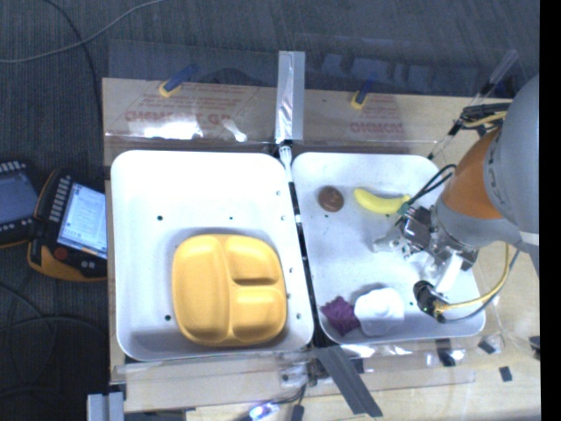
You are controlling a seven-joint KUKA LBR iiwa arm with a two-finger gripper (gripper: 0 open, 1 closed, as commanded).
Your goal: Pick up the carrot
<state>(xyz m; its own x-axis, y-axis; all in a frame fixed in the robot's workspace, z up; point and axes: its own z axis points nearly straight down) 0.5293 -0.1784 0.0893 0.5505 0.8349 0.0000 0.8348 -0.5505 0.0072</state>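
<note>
Hanging low over the right-hand part of the right bin (368,158), claw (399,235) pointing toward the bin's middle and hovering just below the stem end of a banana (379,202); not showing clearly enough to tell whether open or closed, and not showing anything gripped. Reaching in from the right behind it, grey arm (526,165) with its orange band (469,191) sitting over the bin's right rim, and a yellow and black cable (465,301) looping down from the wrist toward the bin's lower right corner. Lying curved in the upper half of that bin, the banana, with a small brown round thing (330,198) resting just beside it to the left, apart from it. Sitting along the bin's lower edge, a white lump (379,310) touching a crumpled purple thing (338,314) on its left, both well below the claw. Not being able to tell where the carrot is among these. Standing edge to edge with this bin, the left bin (140,191), holding a yellow divided tray (230,288) lying flat in its lower middle, compartments facing up. Running upward from the seam between the two bins, a silver strip (290,95). Resting off the bench at far left on the dark floor, a handheld control unit (74,226) with a lit screen.
</note>
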